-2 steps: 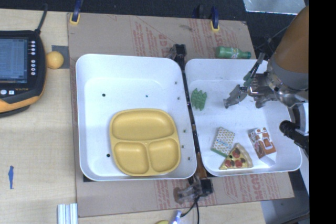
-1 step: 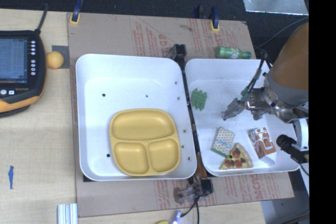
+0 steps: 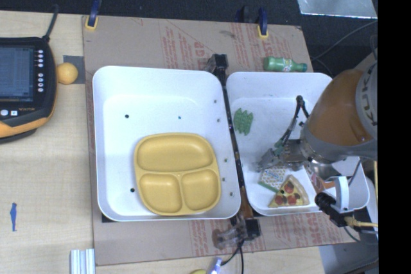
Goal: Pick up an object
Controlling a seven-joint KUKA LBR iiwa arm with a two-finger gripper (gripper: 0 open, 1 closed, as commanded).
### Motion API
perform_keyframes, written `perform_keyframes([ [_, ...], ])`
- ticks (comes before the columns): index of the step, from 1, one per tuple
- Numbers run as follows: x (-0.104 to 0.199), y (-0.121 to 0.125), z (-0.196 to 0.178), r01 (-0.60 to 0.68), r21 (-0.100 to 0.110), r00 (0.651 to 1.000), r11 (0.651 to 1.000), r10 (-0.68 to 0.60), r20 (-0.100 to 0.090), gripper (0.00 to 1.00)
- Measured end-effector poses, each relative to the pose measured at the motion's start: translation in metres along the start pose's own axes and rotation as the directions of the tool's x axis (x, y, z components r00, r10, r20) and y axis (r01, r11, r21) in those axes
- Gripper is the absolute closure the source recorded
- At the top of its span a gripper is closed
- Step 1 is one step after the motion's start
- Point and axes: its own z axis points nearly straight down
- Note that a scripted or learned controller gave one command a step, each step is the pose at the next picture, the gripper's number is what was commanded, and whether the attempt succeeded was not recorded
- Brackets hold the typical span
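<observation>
1. While you look down on the bench, note the arm [image 3: 340, 115] reaching in from the right, over the right bin [image 3: 257, 83].
2. Gripper [image 3: 275, 157] sits low in that bin, tip near mid-floor; can't tell if it's spread or pinched, too dark and small.
3. Pizza-slice toy [image 3: 290, 192] lies flat at the bin's front, just below the gripper tip.
4. Patterned square piece [image 3: 273, 176] sits beside the pizza, to its upper left, close under the tip; contact unclear.
5. Green leafy piece [image 3: 243, 120] is near the bin's left wall, apart from the gripper.
6. Left bin [image 3: 115, 93] holds a yellow divided plate [image 3: 178, 172], three compartments.
7. Green bottle [image 3: 284, 64] lies on cardboard behind the right bin.
</observation>
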Motion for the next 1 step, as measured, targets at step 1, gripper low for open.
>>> perform_keyframes([
  [1, 0.0061, -0.0097, 0.0038, -0.001, -0.002, 1.0, 1.0, 0.001, 0.0, 0.0],
])
